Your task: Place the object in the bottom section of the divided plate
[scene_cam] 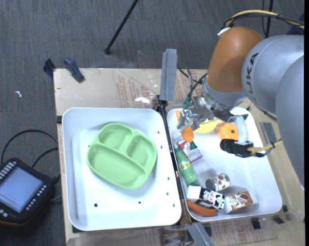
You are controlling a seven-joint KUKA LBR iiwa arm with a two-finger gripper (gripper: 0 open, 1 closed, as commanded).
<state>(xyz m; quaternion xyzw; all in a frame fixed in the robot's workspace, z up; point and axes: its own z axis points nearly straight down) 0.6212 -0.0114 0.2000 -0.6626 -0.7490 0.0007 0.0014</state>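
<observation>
My gripper (187,123) hangs over the right bin's (269,188) ten-o'clock corner, and a small orange object (188,134) sits at its fingertips; whether I'm truly clamped on it I cannot tell. The green divided plate (122,155) waits in the left bin (77,209), off toward nine o'clock. A weak pinch could drop the piece crossing the rims between bins, or land it in the wrong section.

A single fixed camera is looking down at a slant from above the bench (108,83), taking in both white bins (77,199) side by side, floor lying beyond the bench's far edge.
</observation>
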